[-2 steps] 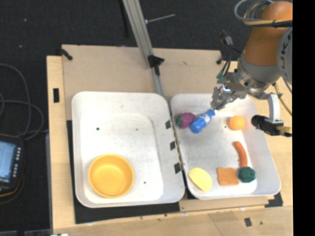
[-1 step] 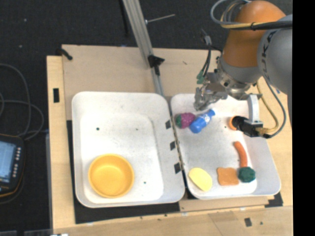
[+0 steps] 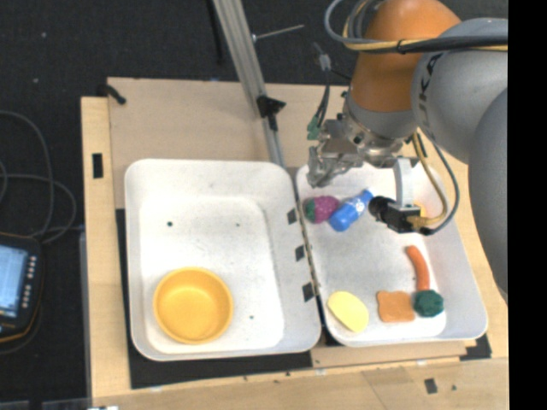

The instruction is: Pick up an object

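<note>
Purple-green ball [image 3: 322, 208] just below claw [image 3: 320, 176], touching blue bottle [image 3: 348, 213] at its right. Orange carrot [image 3: 418, 266], green lump [image 3: 428, 302], orange block [image 3: 395, 307], yellow lemon [image 3: 348, 311] lower right, well apart. Yellow bowl [image 3: 193, 304] far lower left.

arm [image 3: 453, 67]: grey, reaches in from the right, bent downward | orange band [image 3: 397, 49]: above the wrist, facing the camera | gripper [image 3: 320, 173]: points down and left, low near the bench
</note>
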{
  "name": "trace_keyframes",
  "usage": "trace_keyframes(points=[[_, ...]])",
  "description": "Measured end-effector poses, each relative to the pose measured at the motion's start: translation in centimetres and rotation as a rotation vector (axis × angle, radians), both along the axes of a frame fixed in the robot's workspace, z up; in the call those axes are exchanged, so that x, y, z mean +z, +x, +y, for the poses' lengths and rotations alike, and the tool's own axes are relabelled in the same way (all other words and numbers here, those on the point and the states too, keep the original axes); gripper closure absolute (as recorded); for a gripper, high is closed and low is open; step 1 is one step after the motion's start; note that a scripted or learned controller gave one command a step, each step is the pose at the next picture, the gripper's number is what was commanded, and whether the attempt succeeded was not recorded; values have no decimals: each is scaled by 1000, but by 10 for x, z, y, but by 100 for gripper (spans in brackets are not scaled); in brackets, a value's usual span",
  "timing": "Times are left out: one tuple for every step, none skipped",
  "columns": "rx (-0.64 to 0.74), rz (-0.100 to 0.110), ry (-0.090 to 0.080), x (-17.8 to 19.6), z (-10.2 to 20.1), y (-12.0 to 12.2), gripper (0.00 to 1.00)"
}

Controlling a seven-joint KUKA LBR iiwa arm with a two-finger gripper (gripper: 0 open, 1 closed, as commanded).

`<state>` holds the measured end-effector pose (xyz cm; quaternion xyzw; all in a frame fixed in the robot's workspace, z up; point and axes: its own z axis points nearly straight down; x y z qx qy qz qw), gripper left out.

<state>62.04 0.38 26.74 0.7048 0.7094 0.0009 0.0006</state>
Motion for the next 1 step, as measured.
trace_keyframes(points=[[0,0,0,2,46,8,100]])
